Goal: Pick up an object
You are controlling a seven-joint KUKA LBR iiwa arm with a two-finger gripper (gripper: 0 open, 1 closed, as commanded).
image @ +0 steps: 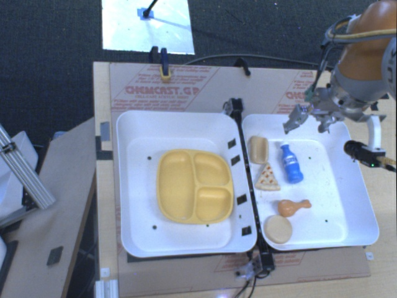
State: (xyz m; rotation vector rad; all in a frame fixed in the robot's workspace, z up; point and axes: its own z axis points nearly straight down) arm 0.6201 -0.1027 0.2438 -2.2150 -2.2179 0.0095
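Observation:
The right bin (347,191) holds several toy foods. A blue bottle (290,163) lies near its middle, with a tan bread piece (258,148) to its left and a pizza slice (268,178) just below that. Nearer the front lie an orange drumstick (291,207) and a round beige cookie (278,229). My gripper (309,122) hangs over the bin's back edge, above and to the right of the bottle. Its two fingers are spread apart, with nothing between them.
The left bin (133,166) holds a yellow divided tray (194,185). A black divider with clips (243,179) runs between the bins. A black knob (356,149) juts over the right bin's right rim. A metal rail (25,172) lies at far left.

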